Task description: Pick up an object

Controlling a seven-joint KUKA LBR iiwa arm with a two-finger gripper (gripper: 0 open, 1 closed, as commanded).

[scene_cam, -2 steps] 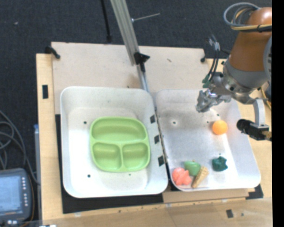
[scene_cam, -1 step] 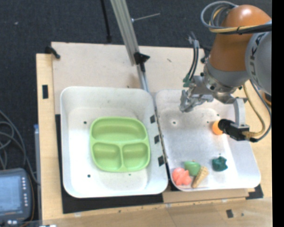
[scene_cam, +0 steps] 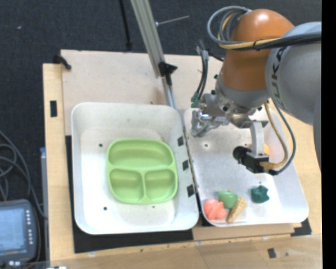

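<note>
The fingers (scene_cam: 199, 123) are hanging over the right bin (scene_cam: 291, 189) near its far left corner; whether they are spread or pressed together, I cannot tell. Four small toys are lying along that bin's near edge: one pink (scene_cam: 214, 209), two green (scene_cam: 228, 198) (scene_cam: 260, 193), one tan cone (scene_cam: 237, 210). One green divided plate (scene_cam: 141, 170) is sitting in the left bin (scene_cam: 89, 150). Part of a letter "K" is showing on the arm (scene_cam: 294, 66).

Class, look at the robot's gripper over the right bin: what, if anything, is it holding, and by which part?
Nothing shows between the gripper's fingers; the small toys lie apart from it at the right bin's near edge.
</note>
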